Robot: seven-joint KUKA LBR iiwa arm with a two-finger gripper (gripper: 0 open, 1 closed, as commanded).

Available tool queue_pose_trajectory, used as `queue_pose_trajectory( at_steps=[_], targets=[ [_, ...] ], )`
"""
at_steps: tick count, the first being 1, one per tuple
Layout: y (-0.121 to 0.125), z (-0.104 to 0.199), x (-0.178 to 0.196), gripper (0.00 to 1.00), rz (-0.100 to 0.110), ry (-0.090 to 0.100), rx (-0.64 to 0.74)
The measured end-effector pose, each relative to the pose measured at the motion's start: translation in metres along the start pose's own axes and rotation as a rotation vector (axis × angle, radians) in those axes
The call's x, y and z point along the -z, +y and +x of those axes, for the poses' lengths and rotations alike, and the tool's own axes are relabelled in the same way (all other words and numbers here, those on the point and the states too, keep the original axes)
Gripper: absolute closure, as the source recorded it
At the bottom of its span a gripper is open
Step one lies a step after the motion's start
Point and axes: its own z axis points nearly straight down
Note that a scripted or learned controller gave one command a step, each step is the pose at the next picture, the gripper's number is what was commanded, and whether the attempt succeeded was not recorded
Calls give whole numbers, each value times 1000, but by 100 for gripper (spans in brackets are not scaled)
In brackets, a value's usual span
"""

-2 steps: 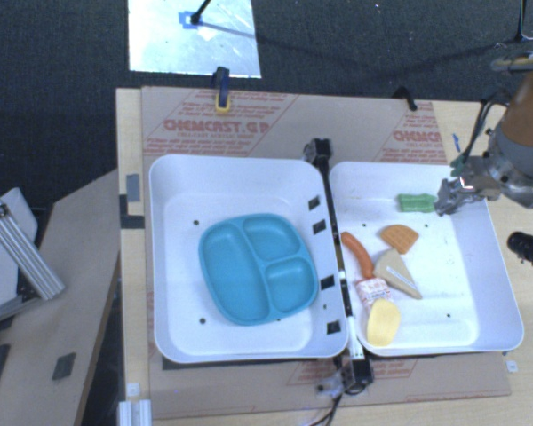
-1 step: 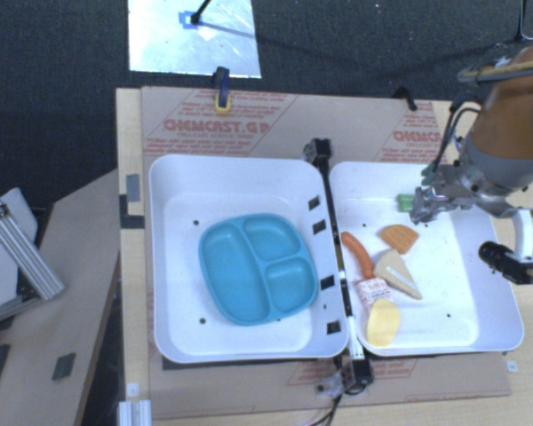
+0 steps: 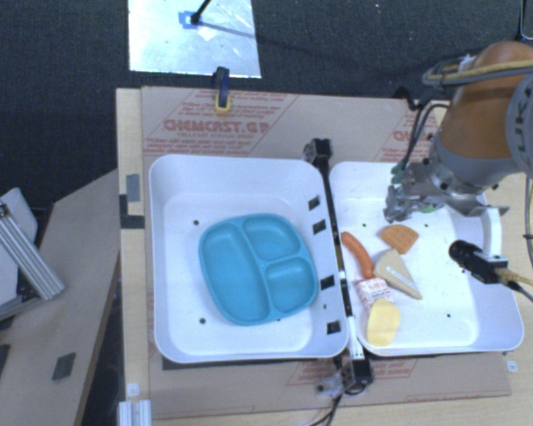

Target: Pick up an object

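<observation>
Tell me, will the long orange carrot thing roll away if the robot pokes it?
Probably a little. The carrot looks round and smooth, so a sideways poke could roll it. It lies close beside the bin wall, which would likely stop it. It looks like light plastic, so it should slide easily.
</observation>
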Motion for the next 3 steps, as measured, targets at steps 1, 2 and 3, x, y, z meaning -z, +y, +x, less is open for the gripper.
queue_pose_trajectory(
  at_steps=[1, 2, 3],
  targets=[
    [-2, 54, 10, 100, -1, 0, 1],
    [-15, 111, 1, 100, 1, 0, 1],
    [-21, 161, -10, 100, 2, 0, 1]
  ],
)
